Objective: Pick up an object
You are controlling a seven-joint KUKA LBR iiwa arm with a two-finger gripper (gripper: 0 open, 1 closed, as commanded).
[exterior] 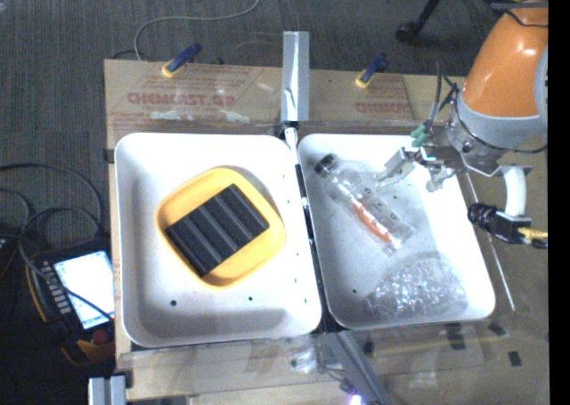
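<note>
The desk [125, 83] is carrying two white bins side by side, the left bin [134, 243] and the right bin [472, 287], with brown cardboard [214, 96] lying behind them.

Red printed lettering runs across the brown cardboard sheet [223, 96] that lies under the two bins. On its left part the word reads roughly "CHEMCAST GP", though the letters are faint. A second patch of red print on its right part, near the arm, is too blurred to read.
</note>
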